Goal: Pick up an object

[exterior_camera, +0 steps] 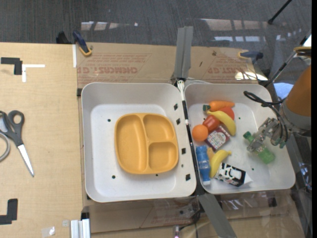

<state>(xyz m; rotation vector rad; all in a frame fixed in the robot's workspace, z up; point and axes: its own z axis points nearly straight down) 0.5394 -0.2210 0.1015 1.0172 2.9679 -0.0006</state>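
Right bin (277, 180), as I see it: hand (262, 139) low at the right side, over a green object (266, 156); I cannot tell its opening or whether it has hold. Clustered left: carrot (220, 104), banana (224, 120), orange (200, 133), blue bottle (202, 163). Left bin (94, 133): yellow divided plate (146, 143).

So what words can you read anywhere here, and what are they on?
"CHEMCAS...": red print, upside down, on the cardboard behind the left bin; the rest of it is too blurred to read.
Red print on the cardboard behind the right bin: too blurred.
Black-and-white packet in the right bin: white marks, too small to read.
Small red-and-white packet: label unreadable.
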